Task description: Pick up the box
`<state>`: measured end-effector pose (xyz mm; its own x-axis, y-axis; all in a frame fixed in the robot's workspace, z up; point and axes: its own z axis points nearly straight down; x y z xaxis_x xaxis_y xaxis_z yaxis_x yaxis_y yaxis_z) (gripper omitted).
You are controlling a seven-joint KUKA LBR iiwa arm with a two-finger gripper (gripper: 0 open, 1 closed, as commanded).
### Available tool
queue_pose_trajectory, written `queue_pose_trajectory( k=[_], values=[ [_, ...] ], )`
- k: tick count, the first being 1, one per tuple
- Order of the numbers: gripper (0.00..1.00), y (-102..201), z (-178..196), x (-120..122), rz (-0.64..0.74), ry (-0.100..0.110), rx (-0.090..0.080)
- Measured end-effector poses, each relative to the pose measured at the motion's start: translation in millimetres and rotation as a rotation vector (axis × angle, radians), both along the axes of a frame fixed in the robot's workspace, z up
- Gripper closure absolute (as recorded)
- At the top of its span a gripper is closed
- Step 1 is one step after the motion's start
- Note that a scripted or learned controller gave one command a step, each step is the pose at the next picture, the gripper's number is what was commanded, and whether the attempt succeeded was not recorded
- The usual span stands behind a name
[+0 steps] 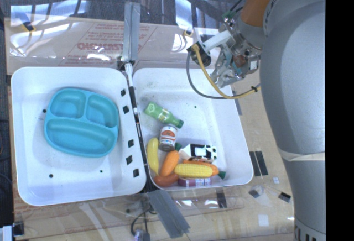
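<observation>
Worktop [66, 46] under clear sheeting, carrying two white bins side by side: left bin [27, 140] with a blue divided plate [82, 122], right bin [232, 140] with a cluster at lower centre. Box [194, 182], purple-sided, lay at the bottom of that cluster under a corn cob [193, 169], beside a carrot [168, 162], banana [152, 155], small jar [167, 137] and green bottle [163, 115]. Claw [229, 68] hung at upper right over the right bin's far rim, well apart from the box; opening impossible to tell, nothing seen held.
</observation>
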<state>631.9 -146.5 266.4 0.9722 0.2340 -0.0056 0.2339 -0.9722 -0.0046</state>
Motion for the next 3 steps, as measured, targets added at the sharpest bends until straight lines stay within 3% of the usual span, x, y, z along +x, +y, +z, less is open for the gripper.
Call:
queue_pose_trajectory(
  k=[3],
  values=[
    [1.00, 3, 27, 0, 0.020, 0.011, 0.005]
  ],
)
